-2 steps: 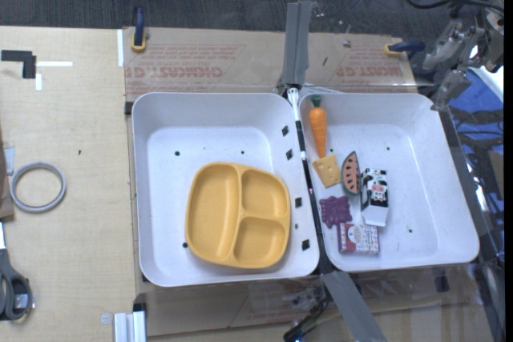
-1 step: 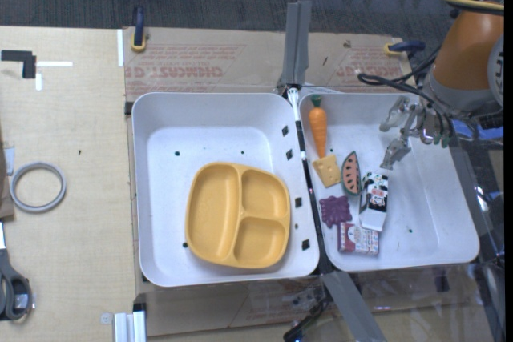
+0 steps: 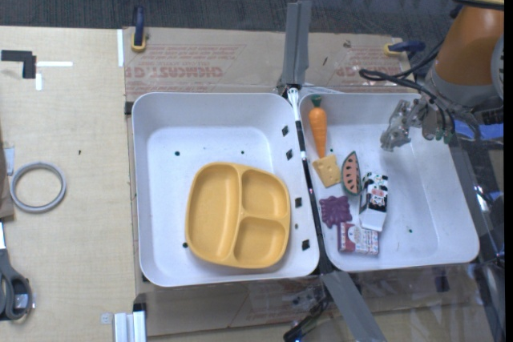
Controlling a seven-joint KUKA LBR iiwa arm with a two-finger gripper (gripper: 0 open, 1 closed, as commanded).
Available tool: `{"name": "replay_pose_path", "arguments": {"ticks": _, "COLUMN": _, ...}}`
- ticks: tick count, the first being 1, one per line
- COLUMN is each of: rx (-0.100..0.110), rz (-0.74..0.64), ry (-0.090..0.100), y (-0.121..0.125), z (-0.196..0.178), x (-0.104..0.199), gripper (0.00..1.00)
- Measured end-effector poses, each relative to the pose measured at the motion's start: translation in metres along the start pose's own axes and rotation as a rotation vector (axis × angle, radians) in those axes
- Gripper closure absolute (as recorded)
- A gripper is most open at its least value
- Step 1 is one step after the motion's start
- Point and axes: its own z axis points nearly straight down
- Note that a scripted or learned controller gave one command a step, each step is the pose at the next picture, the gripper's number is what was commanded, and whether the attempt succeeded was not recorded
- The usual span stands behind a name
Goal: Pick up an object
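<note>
Hovering over the right bin (image 3: 437,248), gripper (image 3: 393,136) with finger spread indiscernible, nothing seen held; carrot (image 3: 318,128) and the other toys unlifted, pick pending

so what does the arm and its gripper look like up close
The arm has a rounded orange band over a grey body, with black cables looping off its left side. The gripper is small, pale grey metal, with a blue patch beside the wrist.

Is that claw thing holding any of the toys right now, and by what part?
Nothing is held. The gripper hangs over bare bin floor, apart from the carrot and the other toys.
</note>
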Motion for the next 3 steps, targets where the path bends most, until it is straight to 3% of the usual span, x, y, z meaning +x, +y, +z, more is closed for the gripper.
{"name": "replay_pose_path", "arguments": {"ticks": 1, "rx": 0.000, "rz": 0.207, "ry": 0.007, "y": 0.078, "z": 0.020, "x": 0.033, "gripper": 1.00}}
{"name": "replay_pose_path", "arguments": {"ticks": 2, "rx": 0.001, "rz": 0.216, "ry": 0.007, "y": 0.047, "z": 0.020, "x": 0.054, "gripper": 1.00}}
{"name": "replay_pose_path", "arguments": {"ticks": 3, "rx": 0.001, "rz": 0.215, "ry": 0.007, "y": 0.048, "z": 0.021, "x": 0.054, "gripper": 0.00}}
